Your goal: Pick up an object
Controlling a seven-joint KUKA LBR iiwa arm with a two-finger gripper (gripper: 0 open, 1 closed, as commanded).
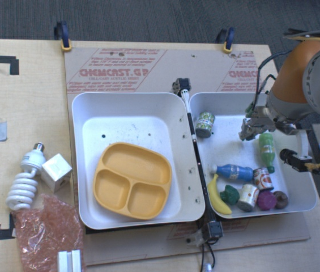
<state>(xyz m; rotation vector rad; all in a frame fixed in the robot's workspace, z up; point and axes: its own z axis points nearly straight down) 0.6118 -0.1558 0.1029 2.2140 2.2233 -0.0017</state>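
The gripper (252,128) is being held low in the right bin (227,103), just left of the green bottle (267,149); how far its claw is spread cannot be told, and nothing is being seen between its tips. The green bottle is lying lengthwise near the bin's right wall. It is judged to be light, stiff and smooth plastic, likely to roll or slip, so it is best taken across its middle. Open floor is being left on the gripper's left, towards the small can (204,124). Nearer, room is being crowded by the blue bottle (234,172), the banana (218,197) and other small items. The yellow tray (131,179) is lying in the left bin (92,109).
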